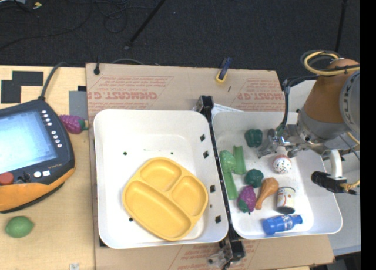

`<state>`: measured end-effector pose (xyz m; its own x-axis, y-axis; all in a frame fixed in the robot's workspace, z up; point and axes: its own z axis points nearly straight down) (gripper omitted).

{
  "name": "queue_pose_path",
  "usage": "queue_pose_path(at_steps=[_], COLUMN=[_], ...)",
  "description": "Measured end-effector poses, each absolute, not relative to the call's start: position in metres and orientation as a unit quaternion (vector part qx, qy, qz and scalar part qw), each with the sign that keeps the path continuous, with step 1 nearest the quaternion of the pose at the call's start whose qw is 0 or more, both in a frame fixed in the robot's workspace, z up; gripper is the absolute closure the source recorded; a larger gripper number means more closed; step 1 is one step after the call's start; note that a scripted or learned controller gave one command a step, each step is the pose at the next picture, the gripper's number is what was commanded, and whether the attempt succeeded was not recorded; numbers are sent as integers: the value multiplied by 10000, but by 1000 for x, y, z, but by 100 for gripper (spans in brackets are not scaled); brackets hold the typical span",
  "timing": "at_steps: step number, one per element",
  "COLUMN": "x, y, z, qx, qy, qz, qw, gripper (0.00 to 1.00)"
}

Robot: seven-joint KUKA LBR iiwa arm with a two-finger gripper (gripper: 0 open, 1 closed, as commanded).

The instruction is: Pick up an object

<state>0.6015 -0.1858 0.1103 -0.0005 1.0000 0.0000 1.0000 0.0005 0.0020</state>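
Cardboard-lined counter (147, 90), bearing two white bins. Left bin (111, 128): one yellow divided tray (164, 197). Right bin (320, 219): one white dotted ball (282, 165), one blue bottle (282, 223), one small can (286, 199), one drumstick (267, 191), one purple grape bunch (247, 197), and four green pieces. One pincer (281, 144) is seen low over the right bin, just above the ball; how far it is spread cannot be told, and nothing is seen in its grasp.
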Motion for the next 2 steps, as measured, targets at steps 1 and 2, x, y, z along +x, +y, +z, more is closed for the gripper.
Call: queue_pose_path(at_steps=[1, 2], x=[549, 479], y=[-156, -166], z=[86, 90], qx=[7081, 7075], qy=[7061, 7067], qz=[-17, 19], qw=[-43, 62], gripper=[0, 0])
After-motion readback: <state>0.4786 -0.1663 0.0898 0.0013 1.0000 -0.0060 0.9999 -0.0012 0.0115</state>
